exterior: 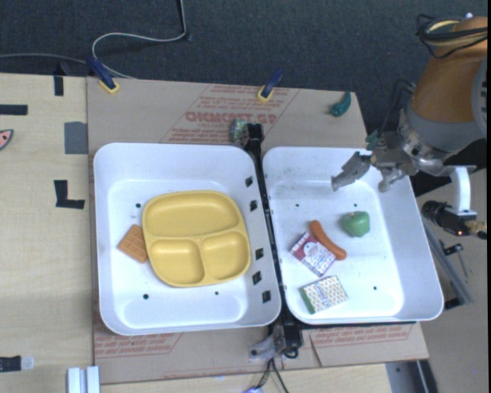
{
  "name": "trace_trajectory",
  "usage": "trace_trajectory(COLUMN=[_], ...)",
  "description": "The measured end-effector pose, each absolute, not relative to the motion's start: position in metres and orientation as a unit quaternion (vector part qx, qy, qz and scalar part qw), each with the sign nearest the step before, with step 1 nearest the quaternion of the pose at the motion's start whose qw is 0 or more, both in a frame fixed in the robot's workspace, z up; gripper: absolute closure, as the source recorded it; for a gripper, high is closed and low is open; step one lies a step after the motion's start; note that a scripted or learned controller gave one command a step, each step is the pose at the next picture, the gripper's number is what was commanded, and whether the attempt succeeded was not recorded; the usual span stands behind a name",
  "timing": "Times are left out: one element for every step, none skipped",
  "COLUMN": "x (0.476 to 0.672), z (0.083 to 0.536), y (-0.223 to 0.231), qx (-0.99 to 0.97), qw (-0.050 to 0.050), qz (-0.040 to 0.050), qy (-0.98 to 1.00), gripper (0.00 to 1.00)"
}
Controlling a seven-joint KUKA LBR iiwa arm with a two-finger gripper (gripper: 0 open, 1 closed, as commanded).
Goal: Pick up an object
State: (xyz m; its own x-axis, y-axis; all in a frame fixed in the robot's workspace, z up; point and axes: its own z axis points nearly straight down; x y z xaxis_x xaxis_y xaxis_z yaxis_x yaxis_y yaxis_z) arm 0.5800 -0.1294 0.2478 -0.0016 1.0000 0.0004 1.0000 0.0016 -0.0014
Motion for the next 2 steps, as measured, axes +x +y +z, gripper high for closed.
trace_trajectory(x=[0.564, 0.544], z=[0.110, 0.086], y=[-0.151, -0.108], qx=[-0.707, -0.707], qw=[0.000, -0.002], qz=[0.0000, -0.0008], qy=[-0.707, -0.707], gripper=[0.00, 0.00])
